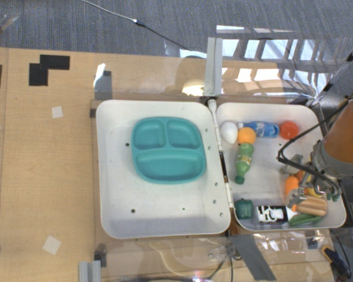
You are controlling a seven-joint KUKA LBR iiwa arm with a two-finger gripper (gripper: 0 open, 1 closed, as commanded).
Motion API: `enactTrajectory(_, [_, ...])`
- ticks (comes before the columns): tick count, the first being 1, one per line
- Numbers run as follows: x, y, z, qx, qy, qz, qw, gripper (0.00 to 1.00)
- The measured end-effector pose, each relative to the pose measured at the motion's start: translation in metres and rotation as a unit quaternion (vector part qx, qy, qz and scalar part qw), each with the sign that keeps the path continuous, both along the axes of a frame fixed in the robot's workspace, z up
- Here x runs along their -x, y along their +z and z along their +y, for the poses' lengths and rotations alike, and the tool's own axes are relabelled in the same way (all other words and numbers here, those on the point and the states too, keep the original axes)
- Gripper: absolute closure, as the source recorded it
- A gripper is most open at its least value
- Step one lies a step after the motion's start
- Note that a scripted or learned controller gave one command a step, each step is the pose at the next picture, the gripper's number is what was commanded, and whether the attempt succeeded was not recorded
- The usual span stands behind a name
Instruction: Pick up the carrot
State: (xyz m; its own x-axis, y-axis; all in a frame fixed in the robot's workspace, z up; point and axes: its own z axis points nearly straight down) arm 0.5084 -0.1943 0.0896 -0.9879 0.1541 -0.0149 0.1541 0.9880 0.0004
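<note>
I am making out no readable text anywhere. The black-and-white box [273,214] at my seven o'clock is showing only blurred markings.

A robotics lab test station, seen from above.

I work at a pale wooden surface [41,175] with black marker shapes [47,68] stuck on it, two white bins [115,216] fixed in metal brackets, loose cables [106,7] trailing over grey carpet [165,4], and toy food beside a teal divided plate [167,150].

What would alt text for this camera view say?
A grey robot arm reaches into the right bin of toy foods, its gripper low beside an orange carrot. The left bin holds a teal divided plate.
</note>
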Motion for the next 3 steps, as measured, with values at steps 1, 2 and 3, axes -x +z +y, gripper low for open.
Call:
enactTrajectory(1, [-0.009,0.001,0.07,-0.0022,-0.109,-0.001,0.9941,0.0])
enactTrajectory(2, [-0.012,0.014,0.071,-0.0019,-0.106,-0.006,0.9944,1.0])
enactTrajectory(3, [-0.016,0.025,0.071,-0.0015,-0.102,-0.011,0.9947,1.0])
